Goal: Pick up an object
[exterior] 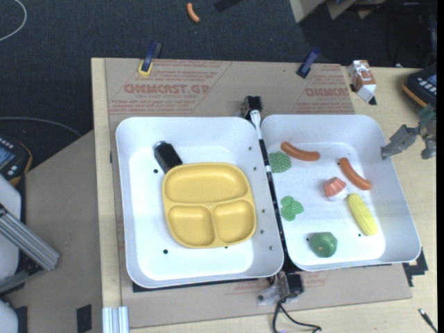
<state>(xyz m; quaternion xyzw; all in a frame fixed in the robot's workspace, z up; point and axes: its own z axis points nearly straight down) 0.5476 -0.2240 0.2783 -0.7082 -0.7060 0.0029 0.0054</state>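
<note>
The right bin (388, 245) holds several toy foods: an orange-red sausage (300, 152), a second sausage (354, 173), a pink and white piece (335, 187), a yellow corn cob (362, 214), a green pepper (322, 243) and two green leafy pieces (279, 161) (291, 207). My gripper (411, 146) hangs over the right bin's far right rim. It is open with nothing between its fingers, up and to the right of the second sausage and apart from every item.
The left bin (132, 241) holds a yellow three-compartment plate (208, 203) and a small black block (166, 155) at the plate's upper left. A small boxed item (361, 79) lies on the cardboard beyond the right bin. Clamps (148, 60) (307, 64) pin the cardboard's far edge.
</note>
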